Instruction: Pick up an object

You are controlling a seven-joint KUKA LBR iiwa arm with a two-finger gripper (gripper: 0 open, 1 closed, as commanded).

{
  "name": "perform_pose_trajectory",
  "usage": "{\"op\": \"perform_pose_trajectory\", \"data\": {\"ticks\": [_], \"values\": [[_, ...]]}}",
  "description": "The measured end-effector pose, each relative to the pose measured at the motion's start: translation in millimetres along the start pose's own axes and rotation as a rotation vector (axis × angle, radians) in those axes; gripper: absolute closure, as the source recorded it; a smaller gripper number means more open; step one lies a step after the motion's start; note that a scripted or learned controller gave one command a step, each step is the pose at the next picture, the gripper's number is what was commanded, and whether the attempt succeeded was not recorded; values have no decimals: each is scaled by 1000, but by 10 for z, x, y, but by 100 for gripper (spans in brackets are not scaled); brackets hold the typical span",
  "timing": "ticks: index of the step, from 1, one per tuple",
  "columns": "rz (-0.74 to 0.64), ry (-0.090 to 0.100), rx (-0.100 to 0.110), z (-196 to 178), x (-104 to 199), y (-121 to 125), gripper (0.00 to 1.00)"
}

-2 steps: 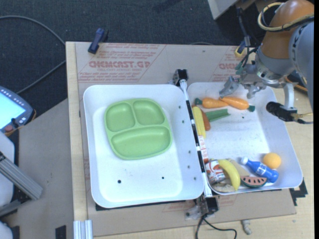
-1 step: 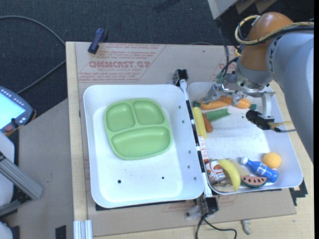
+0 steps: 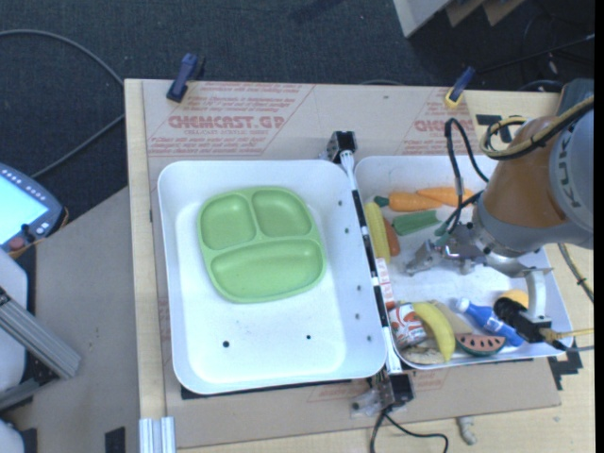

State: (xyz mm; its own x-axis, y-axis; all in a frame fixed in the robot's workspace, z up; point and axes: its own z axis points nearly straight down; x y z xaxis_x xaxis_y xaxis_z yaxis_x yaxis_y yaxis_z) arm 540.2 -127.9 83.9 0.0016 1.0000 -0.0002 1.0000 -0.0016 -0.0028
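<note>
Over the right bin [image 3: 557, 295], the gripper [image 3: 436, 255] is hanging low above bare floor, with nothing between its fingers; whether they are apart or together cannot be told. Candidate objects are lying near: a carrot [image 3: 429, 198] and green piece [image 3: 415, 222] behind it, a banana [image 3: 436, 327] in front. In my judgement, centring squarely over one isolated item before closing is giving the best chance. Protective film on the tabletop [image 3: 236, 121] is reading "CHEMCAST GP".

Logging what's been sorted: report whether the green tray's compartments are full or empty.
Empty. The green tray lies flat in the left bin, and all three compartments show bare green plastic. The toy food sits in the right bin.
</note>
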Motion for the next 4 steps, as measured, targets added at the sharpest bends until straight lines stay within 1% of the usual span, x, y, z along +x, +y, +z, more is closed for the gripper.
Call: {"op": "perform_pose_trajectory", "data": {"ticks": [1, 2, 3, 4], "values": [[1, 0, -1, -109, -647, -619, 0], [0, 0, -4, -208, -634, -607, 100], [-3, 0, -5, -546, -184, -118, 100], [-2, 0, -4, -1399, 76, -281, 100]]}}
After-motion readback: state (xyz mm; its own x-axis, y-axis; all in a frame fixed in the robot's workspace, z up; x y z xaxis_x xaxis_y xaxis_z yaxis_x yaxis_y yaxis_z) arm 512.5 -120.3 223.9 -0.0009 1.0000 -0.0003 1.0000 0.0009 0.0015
